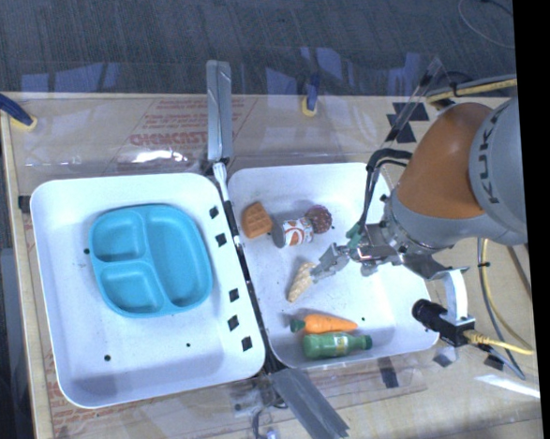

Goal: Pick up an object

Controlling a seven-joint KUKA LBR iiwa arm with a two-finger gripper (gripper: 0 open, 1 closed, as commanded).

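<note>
- Since my pincer (323, 263) hangs in the right bin (396, 341), just beside the pale corn cob (300, 281), that is my target; its 2 fingers look slightly apart with nothing between them.
- I should centre the fingers across the cob's narrow width, not along its tilted length.
- I should come straight down so a fingertip does not push the cob away.
- The carrot (326, 324) and green bottle (334, 345) lie near the front wall, the can (293, 232) behind; I judge there is room enough.
- I close only once both fingers flank it.
</note>
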